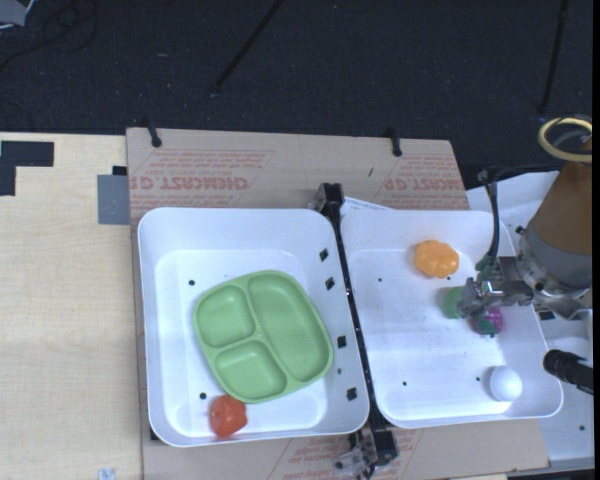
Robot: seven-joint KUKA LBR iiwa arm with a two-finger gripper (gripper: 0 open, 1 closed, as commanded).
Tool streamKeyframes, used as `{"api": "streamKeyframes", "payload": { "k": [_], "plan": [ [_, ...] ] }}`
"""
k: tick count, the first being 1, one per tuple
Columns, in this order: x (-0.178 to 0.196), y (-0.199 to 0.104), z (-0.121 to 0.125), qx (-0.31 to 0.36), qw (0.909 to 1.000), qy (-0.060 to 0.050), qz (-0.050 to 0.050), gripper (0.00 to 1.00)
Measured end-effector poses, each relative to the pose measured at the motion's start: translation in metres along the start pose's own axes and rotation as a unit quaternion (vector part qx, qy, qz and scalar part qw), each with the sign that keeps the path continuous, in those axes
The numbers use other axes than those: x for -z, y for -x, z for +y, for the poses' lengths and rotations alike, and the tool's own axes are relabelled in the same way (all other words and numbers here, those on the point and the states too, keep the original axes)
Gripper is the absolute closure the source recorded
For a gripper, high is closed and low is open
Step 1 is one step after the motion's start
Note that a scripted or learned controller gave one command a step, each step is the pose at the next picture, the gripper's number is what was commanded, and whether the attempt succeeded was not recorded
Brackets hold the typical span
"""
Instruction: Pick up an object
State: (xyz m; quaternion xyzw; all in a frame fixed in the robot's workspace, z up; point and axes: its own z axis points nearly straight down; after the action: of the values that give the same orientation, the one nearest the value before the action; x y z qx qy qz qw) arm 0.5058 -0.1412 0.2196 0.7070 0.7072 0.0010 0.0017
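Observation:
My gripper (477, 301) is low over the right side of the right bin (410, 408), and the arm comes in from the right edge. A small green object (450, 303) pokes out at the gripper's left. A small magenta object (493, 320) lies just under its lower right. Both are partly hidden by the gripper, and I cannot tell whether either is held. An orange object (436, 259) lies up and to the left of the gripper, apart from it. A white ball (503, 382) rests near the bin's front right corner.
The left bin (165, 268) holds a green divided plate (263, 335) and a red object (228, 416) near its front wall. A black divider (345, 308) runs between the bins. A black part (570, 368) sticks in at the right edge near the ball.

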Motion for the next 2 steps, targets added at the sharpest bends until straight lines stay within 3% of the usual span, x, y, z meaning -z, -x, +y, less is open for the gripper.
{"api": "streamKeyframes", "payload": {
  "k": [1,2],
  "plan": [
    [0.002,0.001,0.0,-0.001,1.0,-0.003,0.001,1.0],
    [0.012,-0.05,0.001,0.002,1.0,-0.003,0.001,1.0]
  ]
}}
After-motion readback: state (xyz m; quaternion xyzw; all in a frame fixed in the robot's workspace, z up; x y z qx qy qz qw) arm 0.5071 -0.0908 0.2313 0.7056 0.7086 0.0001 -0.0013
